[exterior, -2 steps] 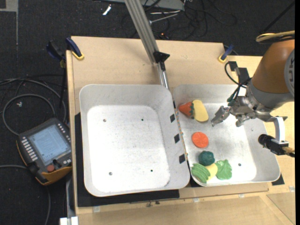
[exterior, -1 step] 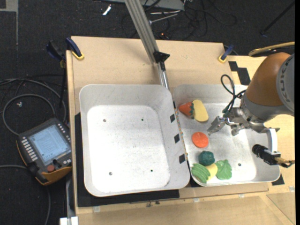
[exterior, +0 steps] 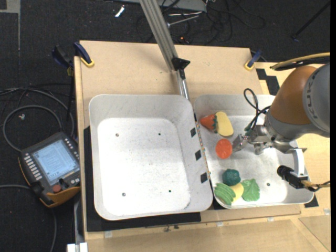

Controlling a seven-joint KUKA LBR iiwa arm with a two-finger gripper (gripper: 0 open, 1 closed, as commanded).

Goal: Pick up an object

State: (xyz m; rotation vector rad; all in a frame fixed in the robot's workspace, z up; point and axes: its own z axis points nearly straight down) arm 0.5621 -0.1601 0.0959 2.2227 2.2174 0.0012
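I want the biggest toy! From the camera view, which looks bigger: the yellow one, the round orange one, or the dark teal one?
1. Yellow toy, the largest.
2. Round orange toy and dark teal toy look about alike, so I can't rank those two.

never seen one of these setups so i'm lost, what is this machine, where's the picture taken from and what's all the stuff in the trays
It is one robot arm, grey and orange, reaching in from the right. The single camera is fixed above the bench and looks down at a slant. Two shallow white bins sit side by side: the left bin and the right bin. In the right bin lie small toy-like pieces: a yellow piece touching a red one, an orange-red piece, a dark teal piece and a green and yellow cluster. The claw is low in the right bin, just beside the orange-red piece. Nothing visibly sits between its fingers.
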